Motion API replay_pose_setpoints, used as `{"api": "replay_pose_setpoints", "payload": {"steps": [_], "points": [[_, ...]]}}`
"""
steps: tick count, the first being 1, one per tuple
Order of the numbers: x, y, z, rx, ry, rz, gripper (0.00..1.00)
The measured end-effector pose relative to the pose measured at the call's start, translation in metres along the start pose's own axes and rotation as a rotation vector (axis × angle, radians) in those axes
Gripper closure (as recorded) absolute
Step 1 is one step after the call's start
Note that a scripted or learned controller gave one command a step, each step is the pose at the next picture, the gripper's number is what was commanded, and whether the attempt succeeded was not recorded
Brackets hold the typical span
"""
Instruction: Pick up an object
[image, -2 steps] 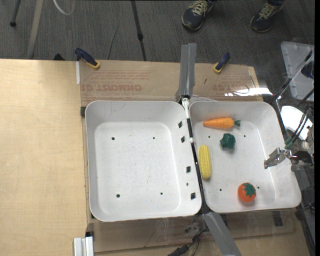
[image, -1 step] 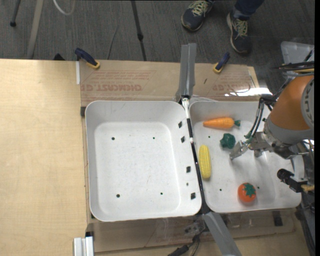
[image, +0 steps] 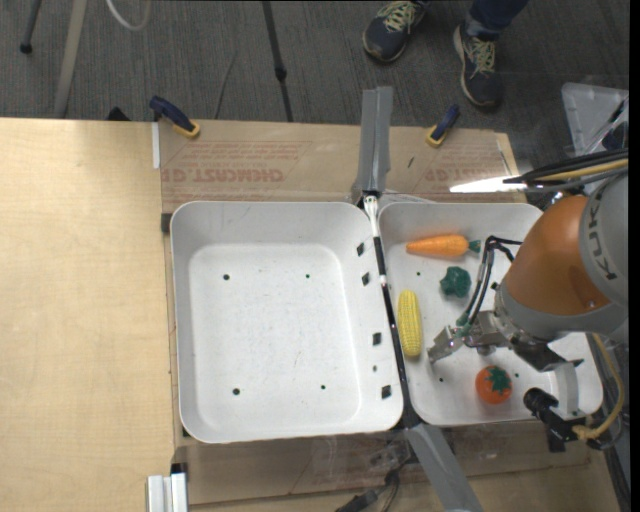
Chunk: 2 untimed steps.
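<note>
The wooden surface (image: 80, 300) carried two white bins side by side on cardboard, with grey carpet, tripod legs and a pair of shoes (image: 435, 35) beyond its far edge. The left bin (image: 185, 300) offered open room, while the right bin (image: 425, 400) held a corn cob (image: 409, 322) along its left wall — long axis running near to far — a carrot (image: 437, 245) lying crosswise with its tip pointing left, a green piece (image: 456, 282) and an orange-red fruit (image: 492, 385). The pincer (image: 450, 343) hung between cob and fruit, holding nothing — fingers slightly parted.
</note>
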<state>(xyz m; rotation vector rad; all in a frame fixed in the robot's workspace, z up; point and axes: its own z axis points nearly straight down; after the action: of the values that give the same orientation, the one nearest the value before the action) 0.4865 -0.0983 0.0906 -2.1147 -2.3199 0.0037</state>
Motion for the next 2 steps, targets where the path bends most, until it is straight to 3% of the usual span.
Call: {"api": "replay_pose_setpoints", "payload": {"steps": [1, 2], "points": [[-0.011, 0.074, 0.000, 0.000, -0.001, 0.135, 0.00], [-0.015, -0.012, 0.000, 0.000, 0.000, 0.106, 0.00]]}}
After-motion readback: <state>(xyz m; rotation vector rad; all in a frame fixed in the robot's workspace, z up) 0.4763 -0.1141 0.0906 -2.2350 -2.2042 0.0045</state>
